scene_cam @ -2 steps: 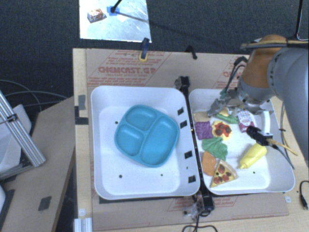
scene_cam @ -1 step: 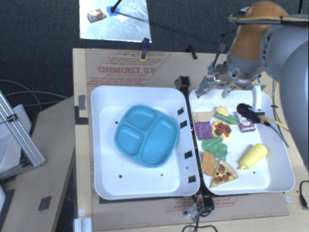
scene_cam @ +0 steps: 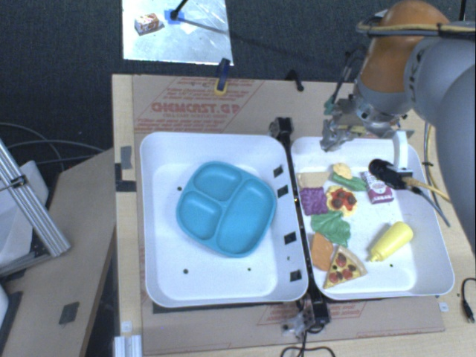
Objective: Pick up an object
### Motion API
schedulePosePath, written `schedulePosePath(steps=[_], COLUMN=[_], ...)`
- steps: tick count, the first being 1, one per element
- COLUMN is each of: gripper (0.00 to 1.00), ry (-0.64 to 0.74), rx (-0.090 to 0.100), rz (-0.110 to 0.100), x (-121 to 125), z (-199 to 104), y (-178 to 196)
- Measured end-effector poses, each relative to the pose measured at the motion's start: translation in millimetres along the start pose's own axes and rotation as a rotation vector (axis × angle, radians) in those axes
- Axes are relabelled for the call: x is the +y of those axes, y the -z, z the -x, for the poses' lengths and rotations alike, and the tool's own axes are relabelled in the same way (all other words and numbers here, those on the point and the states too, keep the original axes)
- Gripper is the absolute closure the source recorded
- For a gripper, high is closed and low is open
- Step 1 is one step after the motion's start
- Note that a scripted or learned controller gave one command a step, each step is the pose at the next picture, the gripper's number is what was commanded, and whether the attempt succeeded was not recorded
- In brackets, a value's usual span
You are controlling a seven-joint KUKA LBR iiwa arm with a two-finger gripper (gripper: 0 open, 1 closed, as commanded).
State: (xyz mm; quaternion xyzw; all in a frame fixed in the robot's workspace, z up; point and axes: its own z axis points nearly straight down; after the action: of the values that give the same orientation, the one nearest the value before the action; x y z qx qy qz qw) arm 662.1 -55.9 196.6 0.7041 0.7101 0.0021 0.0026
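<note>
Gripper (scene_cam: 336,136) over right bin (scene_cam: 431,274) at its 11 o'clock corner; jaws' state: can't tell. Toy food lies below it: pizza slice (scene_cam: 343,265) at 7, yellow bottle (scene_cam: 390,241) at 4. Left bin (scene_cam: 160,274) holds blue divided plate (scene_cam: 225,208).

1. The worktop (scene_cam: 193,99) is a pale board printed with faded red lettering along its far part.
2. Dark carpet-like floor (scene_cam: 59,65) surrounds the worktop at the left and far sides.
3. A shiny, silvery sheet (scene_cam: 193,28) lies on the floor beyond the worktop, with a small boxy item (scene_cam: 148,24) and a blue patch (scene_cam: 175,15) on it.
4. A yellow and blue clamp (scene_cam: 222,78) sits at the worktop's far edge.
5. At the left, a brown board (scene_cam: 67,236) lies lower than the worktop, with an aluminium frame rail (scene_cam: 26,199) slanting across it.
6. Grey cables (scene_cam: 44,143) trail over the floor at the left.
7. Light is even and soft.
</note>
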Motion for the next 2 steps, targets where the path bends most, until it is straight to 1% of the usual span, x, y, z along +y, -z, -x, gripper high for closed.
schedulePosePath(steps=[1,2], gripper=[1.0,1.0], ry=[-0.004,0.001], rx=[0.002,0.002], rz=[-0.001,-0.008], x=[-101,-95], z=[-22,-98], y=[97,56])
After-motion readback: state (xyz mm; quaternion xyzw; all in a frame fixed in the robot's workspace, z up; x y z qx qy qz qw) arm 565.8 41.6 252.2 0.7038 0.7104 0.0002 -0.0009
